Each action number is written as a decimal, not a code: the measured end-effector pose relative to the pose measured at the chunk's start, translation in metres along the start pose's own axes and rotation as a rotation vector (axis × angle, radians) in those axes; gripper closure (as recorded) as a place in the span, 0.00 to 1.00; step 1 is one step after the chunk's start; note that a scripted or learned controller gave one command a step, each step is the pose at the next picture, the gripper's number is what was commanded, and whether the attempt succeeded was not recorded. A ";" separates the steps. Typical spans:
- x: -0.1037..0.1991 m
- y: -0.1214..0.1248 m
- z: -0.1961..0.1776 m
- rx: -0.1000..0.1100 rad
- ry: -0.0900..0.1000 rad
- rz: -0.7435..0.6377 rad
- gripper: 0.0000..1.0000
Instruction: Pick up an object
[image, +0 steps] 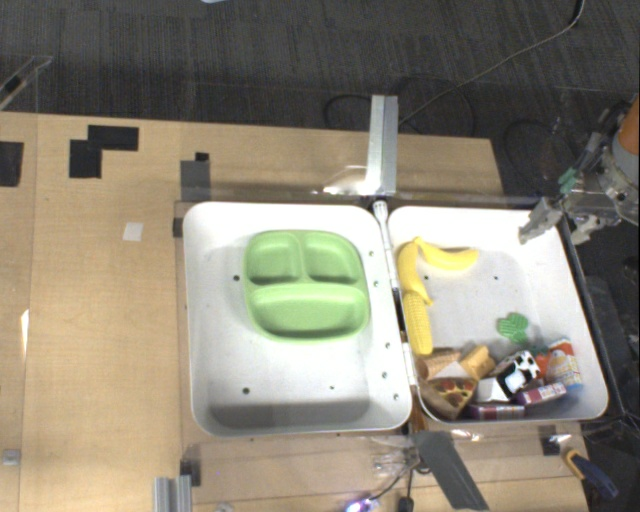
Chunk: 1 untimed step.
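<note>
Hovering over the right bin's (560, 300) far corner, claw (557, 222); open.

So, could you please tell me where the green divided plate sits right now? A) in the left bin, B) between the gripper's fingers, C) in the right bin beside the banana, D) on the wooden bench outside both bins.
A: the green divided plate lies flat in the left bin, while the banana lies in the right bin.
</note>
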<state>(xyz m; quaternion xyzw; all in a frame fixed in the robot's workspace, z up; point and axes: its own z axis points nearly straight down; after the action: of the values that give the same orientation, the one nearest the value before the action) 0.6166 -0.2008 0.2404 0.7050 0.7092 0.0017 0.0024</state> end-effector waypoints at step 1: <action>0.038 0.038 0.129 -0.027 -0.006 -0.083 0.00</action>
<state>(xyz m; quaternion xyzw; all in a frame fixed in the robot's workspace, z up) 0.6552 -0.1631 0.1120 0.6750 0.7376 0.0090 0.0141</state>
